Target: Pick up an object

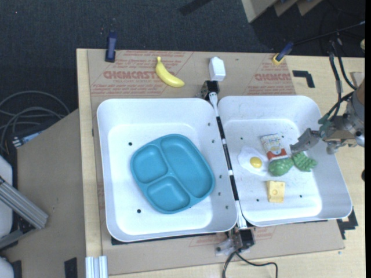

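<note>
In the right bin [324, 155], five small objects lie grouped near the centre of the floor. A red-and-white packet [273, 145] sits uppermost in the view. A fried-egg toy [252, 160] lies just left of it, toward the divider between the bins. A green leafy item [281, 166] lies below the packet, and a second green piece [304, 162] lies just right of the first. A yellow cheese wedge [276, 191] rests apart from the group, nearer the front wall of the bin.

The hand [305, 140] is positioned over the right side of this bin, just above the second green piece and to the right of the packet. One grey finger slants down and to the left. Whether the hand is released or clenched cannot be determined. No object is visible between its fingers.

The left bin [116, 120] contains a blue divided plate [170, 172] with three compartments, lying at a slant. On the surface [243, 77] behind the bins, a yellow banana [167, 74] lies apart from both bins.
</note>
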You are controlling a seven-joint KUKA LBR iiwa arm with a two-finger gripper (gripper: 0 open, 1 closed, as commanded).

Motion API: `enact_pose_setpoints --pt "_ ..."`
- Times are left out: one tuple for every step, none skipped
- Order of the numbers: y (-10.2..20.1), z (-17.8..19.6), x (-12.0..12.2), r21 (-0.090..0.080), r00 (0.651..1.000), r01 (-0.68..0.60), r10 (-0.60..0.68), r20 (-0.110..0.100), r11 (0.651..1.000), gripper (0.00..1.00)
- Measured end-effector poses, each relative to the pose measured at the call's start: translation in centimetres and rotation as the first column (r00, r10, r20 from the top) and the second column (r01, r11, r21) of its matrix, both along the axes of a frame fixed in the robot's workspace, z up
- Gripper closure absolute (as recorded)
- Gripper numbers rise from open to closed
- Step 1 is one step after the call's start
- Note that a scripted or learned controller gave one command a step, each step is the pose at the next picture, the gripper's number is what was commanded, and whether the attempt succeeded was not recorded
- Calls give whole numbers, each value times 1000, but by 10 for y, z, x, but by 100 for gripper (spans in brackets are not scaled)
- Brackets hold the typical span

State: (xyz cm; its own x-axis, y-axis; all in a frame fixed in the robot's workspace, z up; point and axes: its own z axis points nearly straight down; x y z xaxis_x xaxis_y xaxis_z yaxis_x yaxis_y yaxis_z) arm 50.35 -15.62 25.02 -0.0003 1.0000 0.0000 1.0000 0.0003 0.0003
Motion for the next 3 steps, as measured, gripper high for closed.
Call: enact_pose_setpoints --pt "17 -111 42 1 1000 0 0 -3 1000 0" --pt "27 -166 40 1 1000 1 -1 -2 1000 0" --pt "60 -166 10 2 1000 0 0 -3 1000 0"
